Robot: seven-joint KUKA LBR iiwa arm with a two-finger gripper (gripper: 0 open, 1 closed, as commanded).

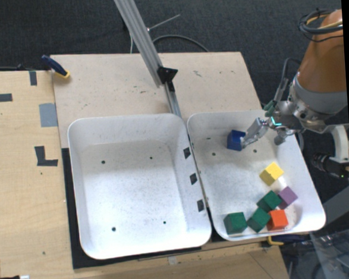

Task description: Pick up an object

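My gripper (264,138) hangs over the far part of the right bin (220,118) and looks open, one finger (253,134) slanting left and the other (280,138) to the right. A blue cube (235,140) sits at the tip of the left finger, outside the gap between the fingers. Nothing shows between them. Further forward in the same bin lie a yellow cube (272,172), a purple block (288,195), an orange cube (278,218) and three green blocks (234,222), (259,219), (268,201), clustered at the near right corner.
The left bin (73,134) stands beside the right one, sharing a raised rim (191,164). A slanted metal rail (140,31) comes down to the bins' far edge. A blue and yellow clamp (55,65) lies on the bench at far left.
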